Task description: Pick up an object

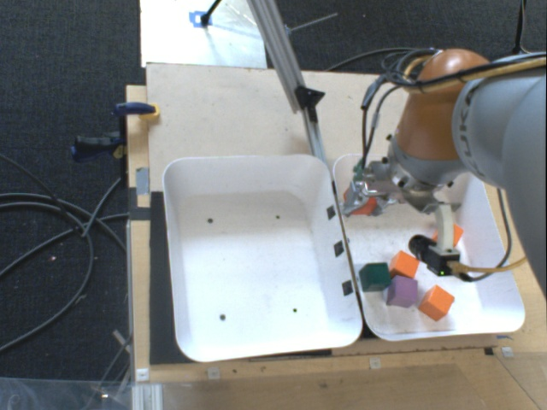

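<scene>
**Gripper low in right bin, over a red-orange block**

While the gripper [366, 193] sits low at the right bin's [504, 310] upper-left corner, a red-orange block [359, 205] shows just under/beside its metal tip, close to the wall shared w/ the left bin. Can't tell if the block is actually between the tips or just below them; the wrist covers most of that spot, so grip state is unclear.

Other objs in the right bin, toward the front: dark green block [374, 276], purple block [402, 291] touching it on the right, orange block [405, 264] just behind those two, another orange block [437, 301] nearer the front rim. A third orange piece [450, 234] peeks out behind the arm's black cable fitting.

Arm [496, 109] comes in from the right, orange band above the wrist, cables looping off it. Left bin [197, 178] sits beside the right one, walls touching. Bench board [222, 109] lies beneath, w/ a blue clamp [132, 109] at its left edge.
</scene>
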### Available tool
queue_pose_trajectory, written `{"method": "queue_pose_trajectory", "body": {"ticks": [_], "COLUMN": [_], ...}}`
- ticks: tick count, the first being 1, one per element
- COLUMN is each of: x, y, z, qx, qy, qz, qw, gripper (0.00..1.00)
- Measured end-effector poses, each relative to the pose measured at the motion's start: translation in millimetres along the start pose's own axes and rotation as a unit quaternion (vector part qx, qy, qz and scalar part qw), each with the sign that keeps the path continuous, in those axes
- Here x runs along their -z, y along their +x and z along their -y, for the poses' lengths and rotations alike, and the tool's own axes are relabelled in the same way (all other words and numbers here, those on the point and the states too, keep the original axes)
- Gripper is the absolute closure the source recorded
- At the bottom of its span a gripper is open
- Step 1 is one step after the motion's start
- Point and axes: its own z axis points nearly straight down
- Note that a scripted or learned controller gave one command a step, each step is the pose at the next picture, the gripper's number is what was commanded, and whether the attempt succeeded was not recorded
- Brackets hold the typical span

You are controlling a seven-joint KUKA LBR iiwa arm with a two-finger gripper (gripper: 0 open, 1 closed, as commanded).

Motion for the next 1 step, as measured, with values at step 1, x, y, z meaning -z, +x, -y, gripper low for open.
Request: {"method": "queue_pose_trajectory", "body": {"ticks": [1], "x": [-5.0], "y": [56.6], "z": [72.3], "qx": [-0.001], "qy": [0.006], "qz": [-0.001], "qw": [1.0], "gripper": [1.0]}}
